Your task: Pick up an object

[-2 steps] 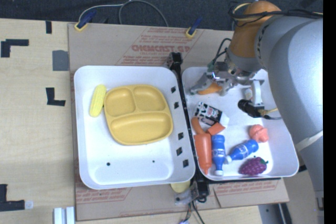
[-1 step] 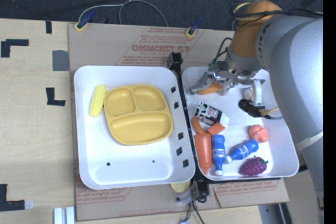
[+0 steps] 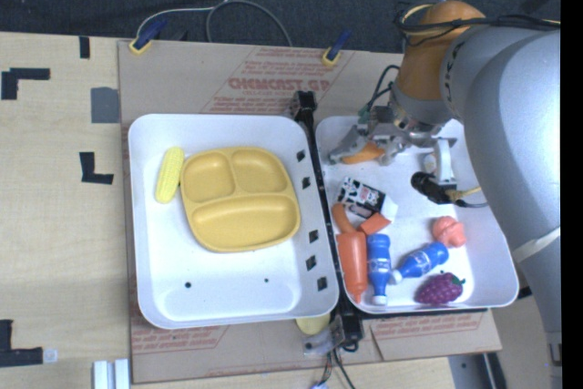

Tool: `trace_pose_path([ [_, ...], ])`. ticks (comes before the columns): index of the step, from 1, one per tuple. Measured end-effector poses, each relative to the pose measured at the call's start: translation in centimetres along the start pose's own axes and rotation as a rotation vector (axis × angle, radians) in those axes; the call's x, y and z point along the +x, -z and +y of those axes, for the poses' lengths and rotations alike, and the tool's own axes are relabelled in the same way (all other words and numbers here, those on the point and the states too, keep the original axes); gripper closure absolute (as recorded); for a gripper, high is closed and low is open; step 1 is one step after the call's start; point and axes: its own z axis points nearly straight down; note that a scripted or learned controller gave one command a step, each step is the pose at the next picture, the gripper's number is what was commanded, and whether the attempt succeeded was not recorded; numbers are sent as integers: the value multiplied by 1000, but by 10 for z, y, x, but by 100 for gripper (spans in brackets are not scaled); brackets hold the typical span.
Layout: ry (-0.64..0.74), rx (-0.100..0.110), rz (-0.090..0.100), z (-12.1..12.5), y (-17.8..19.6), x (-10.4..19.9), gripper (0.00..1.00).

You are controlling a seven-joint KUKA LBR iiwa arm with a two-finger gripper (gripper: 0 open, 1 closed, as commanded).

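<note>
Gripper (image 3: pixel 364 144) low in right bin (image 3: pixel 499 273), over orange piece (image 3: pixel 361 156); grip state can't tell; carrot (image 3: pixel 352 261) looks light, stiff; grab mid-body.

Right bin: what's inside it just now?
In the right bin: carrot, two blue bottles, purple grapes, a pink piece, a black-and-white packet. The gripper is over an orange item; the arm covers the far corner.

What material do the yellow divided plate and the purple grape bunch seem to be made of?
The yellow divided plate looks like moulded plastic with a smooth matte finish and even colour. The purple grape bunch is probably toy plastic or rubber, judging by its bumpy, slightly shiny surface.
</note>
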Motion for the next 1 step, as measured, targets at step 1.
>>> trace_pose_path([
  [1, 0, 12, 5, -2, 10, 1, 100],
])
